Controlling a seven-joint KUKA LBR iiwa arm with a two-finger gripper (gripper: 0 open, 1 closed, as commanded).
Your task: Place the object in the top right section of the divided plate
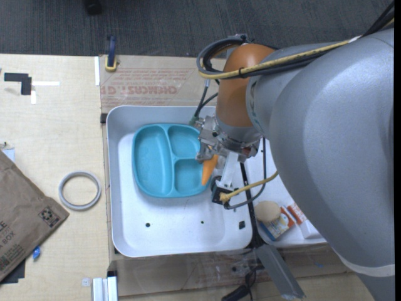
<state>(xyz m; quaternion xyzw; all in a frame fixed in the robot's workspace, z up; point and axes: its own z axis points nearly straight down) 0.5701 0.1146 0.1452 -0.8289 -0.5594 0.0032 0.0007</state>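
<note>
The gripper (210,150) hangs over the right rim of the blue divided plate (168,162), beneath the orange wrist band (238,83) of the grey arm (326,137). An orange, carrot-like object (207,168) projects from just under the gripper, slanting down across the plate's right rim beside the lower right section; whether the gripper is clamped on this object or merely above it cannot be told, since the wrist hides the contact. The plate lies in the upper middle of the white bin (125,231). Right of the plate, past the arm's cables, a pale rounded item (268,212) and a flat packet (294,217) lie in the neighbouring bin. Left of the plate, outside the bin, a grey tape ring (79,189) rests on the bench (50,130), with a brown cardboard box (19,218) beyond it.
</note>
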